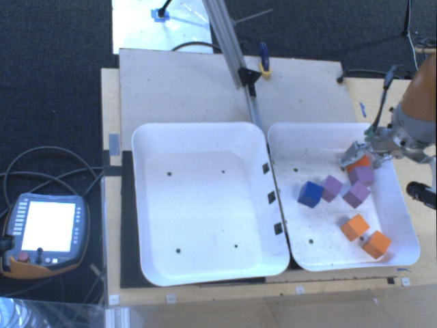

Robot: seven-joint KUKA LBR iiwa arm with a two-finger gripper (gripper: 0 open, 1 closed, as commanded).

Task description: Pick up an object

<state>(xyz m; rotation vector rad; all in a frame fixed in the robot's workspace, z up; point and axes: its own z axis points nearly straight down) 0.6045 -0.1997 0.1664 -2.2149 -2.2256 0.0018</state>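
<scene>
Gripper (356, 157) sits low in the right bin (300, 251), over an orange block (362, 161) at the top of the block cluster, likely placed for a grab. Further right, a purple block (362, 175) touches that orange one. Whether anything is clamped there is too blurred to tell.

Just beside the gripper (360, 157) sit an orange block (362, 161) and purple block (362, 175); farther off lie two purple cubes (332, 187) (356, 195), a blue cube (310, 194), and two orange cubes (354, 227) (377, 244).
</scene>
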